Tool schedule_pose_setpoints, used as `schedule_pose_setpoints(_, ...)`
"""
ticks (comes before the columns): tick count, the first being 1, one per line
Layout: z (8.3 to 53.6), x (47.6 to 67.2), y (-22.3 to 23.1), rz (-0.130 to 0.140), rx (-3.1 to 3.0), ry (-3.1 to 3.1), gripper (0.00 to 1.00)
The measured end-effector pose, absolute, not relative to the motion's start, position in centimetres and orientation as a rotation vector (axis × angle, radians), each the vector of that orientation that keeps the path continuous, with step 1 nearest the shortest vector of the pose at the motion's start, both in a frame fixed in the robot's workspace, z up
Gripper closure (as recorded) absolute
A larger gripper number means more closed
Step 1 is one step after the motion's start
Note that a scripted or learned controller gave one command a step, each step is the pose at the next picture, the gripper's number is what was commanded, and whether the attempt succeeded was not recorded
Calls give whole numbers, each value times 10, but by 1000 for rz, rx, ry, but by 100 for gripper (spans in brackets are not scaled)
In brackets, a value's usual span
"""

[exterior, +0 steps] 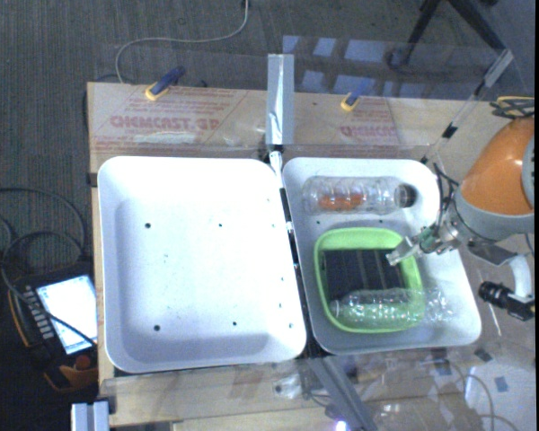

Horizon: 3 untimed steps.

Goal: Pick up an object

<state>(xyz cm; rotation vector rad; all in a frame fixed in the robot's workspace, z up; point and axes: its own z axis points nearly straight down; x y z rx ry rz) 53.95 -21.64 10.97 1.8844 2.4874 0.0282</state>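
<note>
The right bin (449,326) holds a clear plastic bottle (355,195) with an orange patch inside, lying on its side along the far wall. In front of it sits a green square tray (324,251) with a dark block (359,270) in it. A crumpled clear plastic bottle (388,310) lies across the tray's near edge. My gripper (411,249) hangs low over the tray's right rim, reaching in from the arm with the orange band (499,180) on the right. Nothing visible hangs from it.
The left white bin (193,259) adjoins the right one along a narrow seam. A vertical metal post (277,97) stands behind the seam. Two yellow-blue clamps (163,83) sit on the back board. Cables and a lit tablet (63,308) lie off the bench at left.
</note>
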Motion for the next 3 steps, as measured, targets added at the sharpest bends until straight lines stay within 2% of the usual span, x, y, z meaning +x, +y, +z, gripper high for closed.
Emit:
schedule_pose_setpoints(1,108,538,-216,25,1886,2491,0)
schedule_pose_setpoints(2,117,540,-214,29,1883,2492,100)
schedule_pose_setpoints(3,205,565,-156,-3,1933,2454,100)
